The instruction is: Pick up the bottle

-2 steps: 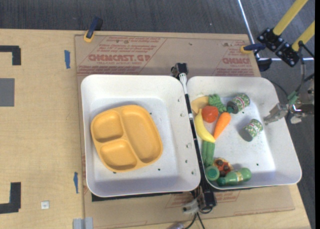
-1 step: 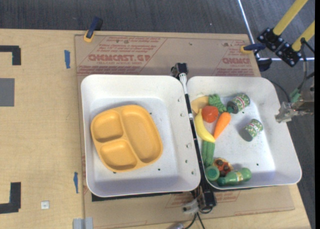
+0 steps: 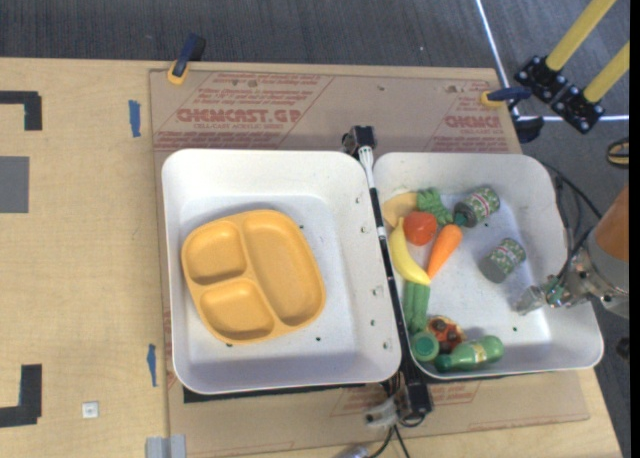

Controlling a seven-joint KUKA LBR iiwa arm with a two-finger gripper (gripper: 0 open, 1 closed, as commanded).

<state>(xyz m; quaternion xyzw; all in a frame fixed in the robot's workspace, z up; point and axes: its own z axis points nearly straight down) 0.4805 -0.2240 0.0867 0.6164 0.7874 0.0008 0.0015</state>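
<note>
Bottle [image 3: 470,353] lies on its side at the right bin's [image 3: 575,341] near edge; gripper [image 3: 543,296] hangs nearby, its opening impossible to tell

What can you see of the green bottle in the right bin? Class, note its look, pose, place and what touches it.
The green bottle lies on its side near the front edge of the right bin, its length running left to right. It looks like glossy plastic, with a pale label towards its right end. Its left end sits against a cluster of small toy foods, green and red. The claw is apart from it, further right and back, near the bin's right wall.
</note>
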